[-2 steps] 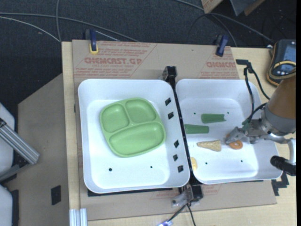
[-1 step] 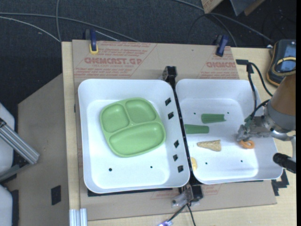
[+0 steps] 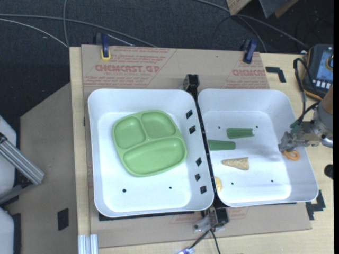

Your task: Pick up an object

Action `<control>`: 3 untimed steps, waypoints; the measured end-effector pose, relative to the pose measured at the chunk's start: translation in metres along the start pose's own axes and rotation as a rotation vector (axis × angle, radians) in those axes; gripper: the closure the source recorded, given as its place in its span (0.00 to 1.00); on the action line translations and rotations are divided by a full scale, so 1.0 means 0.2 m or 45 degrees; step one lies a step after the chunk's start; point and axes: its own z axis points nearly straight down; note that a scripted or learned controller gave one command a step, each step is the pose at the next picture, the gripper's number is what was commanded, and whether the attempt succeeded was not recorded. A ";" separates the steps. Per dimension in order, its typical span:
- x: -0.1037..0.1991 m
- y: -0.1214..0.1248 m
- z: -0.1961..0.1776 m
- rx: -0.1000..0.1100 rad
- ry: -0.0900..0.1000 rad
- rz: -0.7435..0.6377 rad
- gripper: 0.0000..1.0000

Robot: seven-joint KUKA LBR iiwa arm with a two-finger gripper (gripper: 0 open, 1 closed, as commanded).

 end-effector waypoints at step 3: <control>0.19 0.07 -0.45 0.005 0.004 -0.007 1.00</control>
